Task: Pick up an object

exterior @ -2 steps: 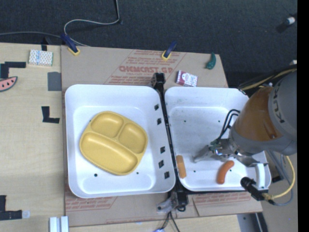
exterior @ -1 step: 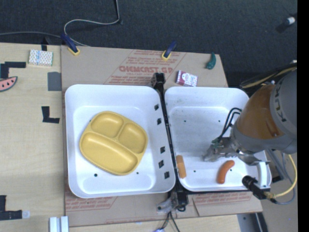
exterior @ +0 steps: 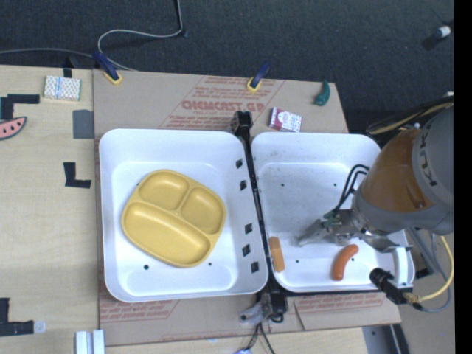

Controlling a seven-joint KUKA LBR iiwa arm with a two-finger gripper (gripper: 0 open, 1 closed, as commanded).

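Observation:
In the right bin (exterior: 310,150) lie two small orange sausage-shaped pieces. One sausage piece (exterior: 341,262) rests near the front wall, the other sausage piece (exterior: 276,254) lies against the left wall at the front corner. My gripper (exterior: 313,232) hangs over the right bin's front half, pointing left and down, between the two pieces and touching neither. The nearer piece lies just to the gripper's lower right. The grey arm with its orange band (exterior: 394,175) comes in from the right and covers the bin's right side. Nothing shows in the gripper.
A yellow divided plate (exterior: 173,216) fills the middle of the left bin (exterior: 118,153). A black divider (exterior: 247,198) with clips runs between the bins. A small red-and-white packet (exterior: 284,119) and a green clip (exterior: 322,93) lie on the cardboard behind the right bin.

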